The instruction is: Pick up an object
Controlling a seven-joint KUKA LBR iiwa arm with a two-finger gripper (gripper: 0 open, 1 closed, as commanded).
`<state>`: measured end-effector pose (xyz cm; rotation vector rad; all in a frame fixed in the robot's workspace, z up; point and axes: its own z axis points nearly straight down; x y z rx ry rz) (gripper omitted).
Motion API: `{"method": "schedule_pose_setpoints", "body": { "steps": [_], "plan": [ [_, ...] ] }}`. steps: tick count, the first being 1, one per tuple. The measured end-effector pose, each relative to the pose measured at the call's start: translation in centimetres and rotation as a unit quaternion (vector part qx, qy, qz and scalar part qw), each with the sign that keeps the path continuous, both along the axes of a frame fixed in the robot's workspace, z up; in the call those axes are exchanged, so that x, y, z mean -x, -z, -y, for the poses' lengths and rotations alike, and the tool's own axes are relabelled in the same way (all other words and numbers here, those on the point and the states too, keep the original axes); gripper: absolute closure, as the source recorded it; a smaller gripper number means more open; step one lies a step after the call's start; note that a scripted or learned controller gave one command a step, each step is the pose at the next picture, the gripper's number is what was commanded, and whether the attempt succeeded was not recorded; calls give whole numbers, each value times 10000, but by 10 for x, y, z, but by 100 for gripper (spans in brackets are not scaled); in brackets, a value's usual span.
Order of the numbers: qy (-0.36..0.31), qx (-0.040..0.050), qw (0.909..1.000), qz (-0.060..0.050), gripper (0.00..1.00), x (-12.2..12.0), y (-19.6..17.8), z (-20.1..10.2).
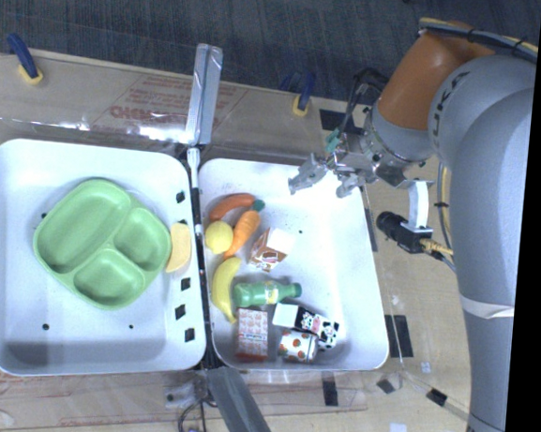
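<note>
The hand (328, 180) hovers over the right bin's (365, 266) far corner, fingers seemingly spread and gripping nothing, while the carrot (245, 232) and green bottle (264, 293) lie below.

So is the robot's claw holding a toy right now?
Gripper: open, holding nothing, above the right bin's far edge, away from the toys.
</note>
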<state>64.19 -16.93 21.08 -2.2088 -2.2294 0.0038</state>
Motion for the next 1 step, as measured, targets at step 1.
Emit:
{"method": "schedule_pose_setpoints", "body": {
  "steps": [1],
  "plan": [
    [1072,-2,9942,0,0,12,107,-42]
  ]
}}
